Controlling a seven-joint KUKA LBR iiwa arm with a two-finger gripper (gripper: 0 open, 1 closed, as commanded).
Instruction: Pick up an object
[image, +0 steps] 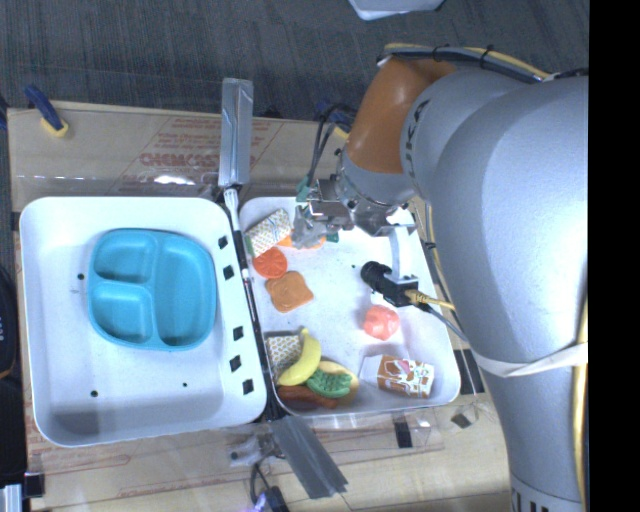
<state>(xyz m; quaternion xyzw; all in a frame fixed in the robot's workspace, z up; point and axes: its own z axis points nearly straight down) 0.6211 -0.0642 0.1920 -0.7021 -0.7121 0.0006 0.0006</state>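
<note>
The gripper (312, 226) hangs low over the upper left corner of the right bin (335, 285), near the middle of the frame. Its tips are hidden behind its own metal body, so whether it is open or closed cannot be told, and nothing can be seen held in it.

A small orange piece (287, 240) lies just beside the gripper's lower left, and whether the two touch cannot be told. A checked packet (267, 234) lies just left of that, against the bin's left wall. Below them are a round red tomato (269, 263) and then a brown toast slice (290, 291). A pink-red round fruit (380, 322) sits further down and to the right, well apart from the gripper.

Along the bin's lower edge lie a second checked packet (283, 348), a yellow banana (302, 358), a green and yellow toy (333, 381) and a small printed carton (405, 376).

The grey arm (490, 200) takes up the frame's right side. The left bin (60, 385) holds a blue divided plate (153, 288). Both bins rest on a pale worktop (100, 150).
</note>
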